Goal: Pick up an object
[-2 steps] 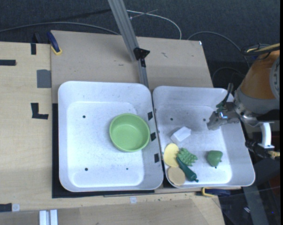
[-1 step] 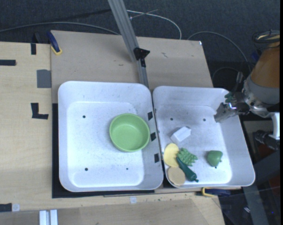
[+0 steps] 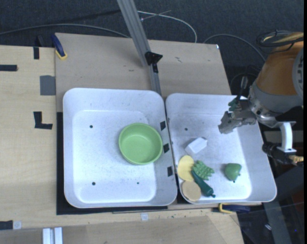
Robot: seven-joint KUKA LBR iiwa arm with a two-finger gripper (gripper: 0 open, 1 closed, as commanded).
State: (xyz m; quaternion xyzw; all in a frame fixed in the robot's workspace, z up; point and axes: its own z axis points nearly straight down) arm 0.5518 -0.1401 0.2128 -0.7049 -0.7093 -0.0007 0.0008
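Observation:
My gripper (image 3: 227, 126) hangs over the upper right part of the right bin (image 3: 214, 103), reaching in from the right. Nothing shows between its fingers. Below and left of it a small white block (image 3: 196, 146) lies on the bin floor. Further down are a yellow piece (image 3: 185, 168), a green leafy toy (image 3: 202, 174) with a dark stem, and a tan round piece (image 3: 191, 190). A green pepper-like toy (image 3: 232, 171) sits at the lower right of the same bin.
The left bin (image 3: 82, 136) holds a green bowl (image 3: 140, 144). A grey pole (image 3: 135, 27) slants down from the top to the bins' shared edge. Cables run across the dark floor behind the bench.

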